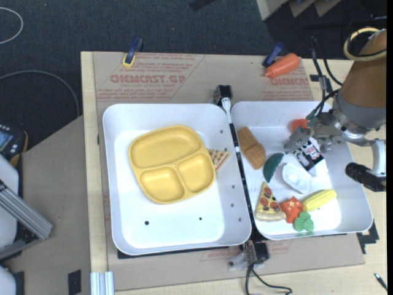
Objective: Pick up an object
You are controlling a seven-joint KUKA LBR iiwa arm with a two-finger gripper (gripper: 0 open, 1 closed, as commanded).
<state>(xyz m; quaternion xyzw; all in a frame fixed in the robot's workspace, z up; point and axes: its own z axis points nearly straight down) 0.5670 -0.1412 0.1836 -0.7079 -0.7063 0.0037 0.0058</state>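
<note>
Your gripper hangs low over the right bin | aim: likely white object | jaws' state: cannot tell, blurred.

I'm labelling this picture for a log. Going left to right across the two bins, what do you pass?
Yellow divided plate → waffle piece → bread roll → pizza slice → corn cob. The small things crowded under the gripper overlap, so I leave them out.

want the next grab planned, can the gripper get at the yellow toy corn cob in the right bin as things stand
Probably yes. The yellow toy corn cob lies uncovered near the right white bin's front, with the gripper hovering just behind it. A red and green toy touches its left end and could crowd a finger.
</note>
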